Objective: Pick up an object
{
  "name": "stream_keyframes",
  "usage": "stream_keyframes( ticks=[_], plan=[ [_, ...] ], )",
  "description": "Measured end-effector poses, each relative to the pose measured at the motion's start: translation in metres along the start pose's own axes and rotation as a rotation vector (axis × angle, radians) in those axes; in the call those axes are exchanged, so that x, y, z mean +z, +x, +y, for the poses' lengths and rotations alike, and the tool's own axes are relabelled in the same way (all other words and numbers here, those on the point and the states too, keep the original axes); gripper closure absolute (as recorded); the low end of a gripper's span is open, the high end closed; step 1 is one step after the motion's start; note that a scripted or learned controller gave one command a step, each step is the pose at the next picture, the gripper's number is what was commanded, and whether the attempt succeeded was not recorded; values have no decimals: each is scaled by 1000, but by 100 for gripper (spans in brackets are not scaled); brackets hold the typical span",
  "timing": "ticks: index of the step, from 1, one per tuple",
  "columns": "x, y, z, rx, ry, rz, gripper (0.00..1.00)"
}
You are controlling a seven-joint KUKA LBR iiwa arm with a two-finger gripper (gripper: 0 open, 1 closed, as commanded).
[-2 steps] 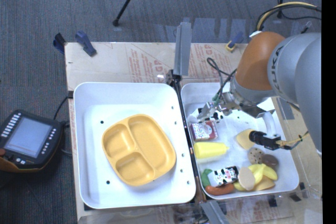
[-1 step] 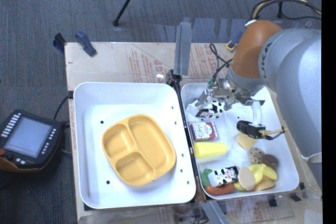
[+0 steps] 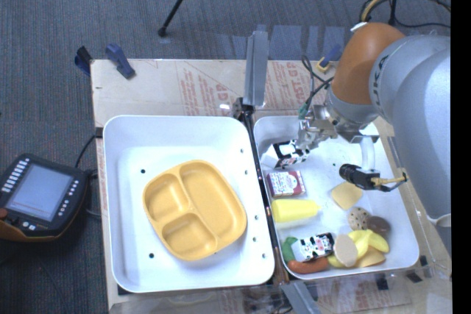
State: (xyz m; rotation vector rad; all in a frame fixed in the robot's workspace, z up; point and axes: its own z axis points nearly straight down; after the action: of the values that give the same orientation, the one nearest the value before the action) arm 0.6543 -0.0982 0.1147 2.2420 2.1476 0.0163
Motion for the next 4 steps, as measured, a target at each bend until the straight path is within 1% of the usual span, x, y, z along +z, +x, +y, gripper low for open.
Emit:
stream_keyframes(
  ticks=[1,2,3,4],
  plan=[
    [2,6,-1,-3,6,12,0],
    [12,12,-2,-37,5,14,0],
    [0,10,1,-38,-2,10,100],
    [0,10,1,-39,-1,11,0]
  ],
)
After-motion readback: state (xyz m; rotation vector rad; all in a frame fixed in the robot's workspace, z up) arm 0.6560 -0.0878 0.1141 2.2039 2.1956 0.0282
